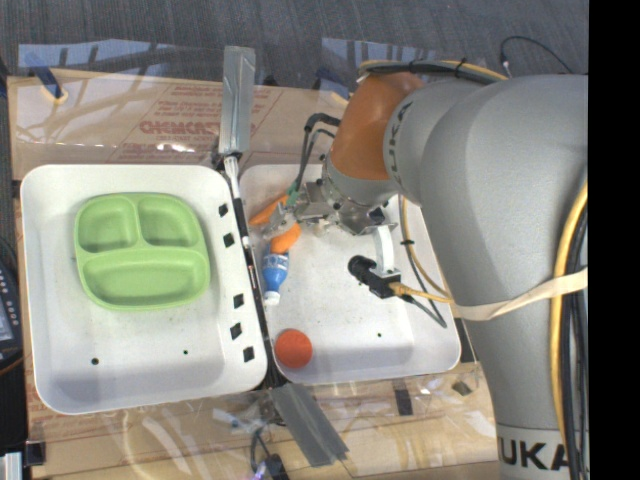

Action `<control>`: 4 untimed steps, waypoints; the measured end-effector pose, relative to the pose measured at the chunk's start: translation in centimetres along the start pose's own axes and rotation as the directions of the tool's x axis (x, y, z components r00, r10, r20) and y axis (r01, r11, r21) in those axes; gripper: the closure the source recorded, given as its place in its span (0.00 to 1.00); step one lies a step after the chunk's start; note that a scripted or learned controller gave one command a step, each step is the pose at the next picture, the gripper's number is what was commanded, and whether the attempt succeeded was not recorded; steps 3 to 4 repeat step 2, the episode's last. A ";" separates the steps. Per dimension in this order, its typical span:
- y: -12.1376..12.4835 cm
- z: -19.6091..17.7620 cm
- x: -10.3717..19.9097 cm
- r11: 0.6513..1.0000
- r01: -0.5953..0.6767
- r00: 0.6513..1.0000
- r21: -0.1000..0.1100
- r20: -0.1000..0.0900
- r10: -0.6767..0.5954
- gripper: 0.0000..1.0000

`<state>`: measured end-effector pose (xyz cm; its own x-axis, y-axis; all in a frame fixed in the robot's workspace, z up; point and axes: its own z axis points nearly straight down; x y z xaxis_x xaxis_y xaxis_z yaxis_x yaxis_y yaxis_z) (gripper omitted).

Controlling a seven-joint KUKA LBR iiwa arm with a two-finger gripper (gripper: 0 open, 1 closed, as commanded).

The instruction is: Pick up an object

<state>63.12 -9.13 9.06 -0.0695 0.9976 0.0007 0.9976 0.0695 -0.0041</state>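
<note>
Cardboard-backed bench, two white bins [60, 268], arm over the right one.
Gripper [300, 206] just above orange carrot [284, 237], lying slantwise; jaw state impossible to tell.

One fixed camera looks down at a slant from above the bench [150, 118], set far enough back to take in both white bins, the left bin [40, 268] and the right bin [400, 348], side by side. The arm [500, 198] enters from the frame's right and looms large there.
</note>
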 end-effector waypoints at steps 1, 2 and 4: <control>0.0 -1.0 0.0 1.000 0.004 1.000 0.002 0.001 -0.004 1.00; -6.1 -10.2 6.1 0.999 0.042 0.999 -0.003 0.000 -0.042 1.00; -6.1 -10.2 6.1 0.999 0.042 0.999 -0.003 0.000 -0.042 1.00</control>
